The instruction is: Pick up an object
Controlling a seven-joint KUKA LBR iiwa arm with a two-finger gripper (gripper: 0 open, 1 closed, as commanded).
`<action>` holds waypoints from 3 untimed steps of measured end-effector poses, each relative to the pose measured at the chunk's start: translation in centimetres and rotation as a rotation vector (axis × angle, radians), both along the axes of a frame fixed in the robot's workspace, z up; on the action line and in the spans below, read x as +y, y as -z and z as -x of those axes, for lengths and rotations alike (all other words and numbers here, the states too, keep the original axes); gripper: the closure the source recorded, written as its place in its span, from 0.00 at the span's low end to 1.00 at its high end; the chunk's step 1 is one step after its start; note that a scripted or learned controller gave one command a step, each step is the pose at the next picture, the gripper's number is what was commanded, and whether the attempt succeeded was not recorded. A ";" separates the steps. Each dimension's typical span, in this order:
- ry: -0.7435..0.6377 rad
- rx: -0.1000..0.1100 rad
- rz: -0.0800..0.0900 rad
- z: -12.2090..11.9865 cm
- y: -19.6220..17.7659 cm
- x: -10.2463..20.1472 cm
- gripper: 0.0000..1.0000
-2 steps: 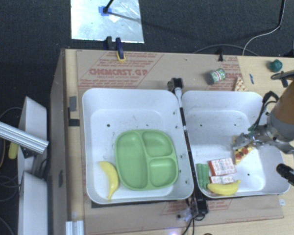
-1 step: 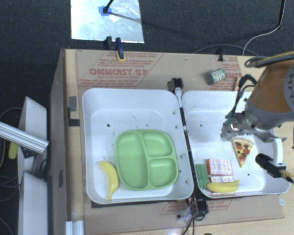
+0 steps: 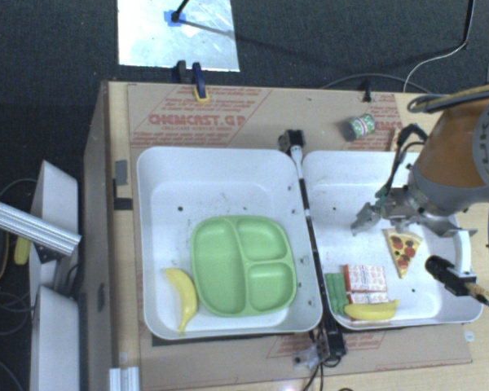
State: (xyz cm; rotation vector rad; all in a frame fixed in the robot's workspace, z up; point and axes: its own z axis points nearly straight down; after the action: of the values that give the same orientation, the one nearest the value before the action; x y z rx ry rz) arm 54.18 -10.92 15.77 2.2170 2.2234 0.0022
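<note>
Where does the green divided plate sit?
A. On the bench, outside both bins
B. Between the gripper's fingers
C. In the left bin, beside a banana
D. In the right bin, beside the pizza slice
C: the green divided plate lies in the left bin, with a banana at its left edge.

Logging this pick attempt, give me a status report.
Two-finger gripper above right white bin, nothing seen between fingers. Nearest: toy pizza slice. Red-white box, yellow banana at front.
</note>
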 end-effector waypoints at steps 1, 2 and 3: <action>0.001 0.003 0.000 -0.1 5.8 -6.4 0.00; 0.002 0.002 0.001 2.6 7.4 -9.8 0.00; 0.001 -0.001 0.001 2.4 6.3 -9.8 1.00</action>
State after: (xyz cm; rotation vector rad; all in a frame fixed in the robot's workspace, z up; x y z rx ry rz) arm 51.74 -20.69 9.50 2.2170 2.2213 0.0026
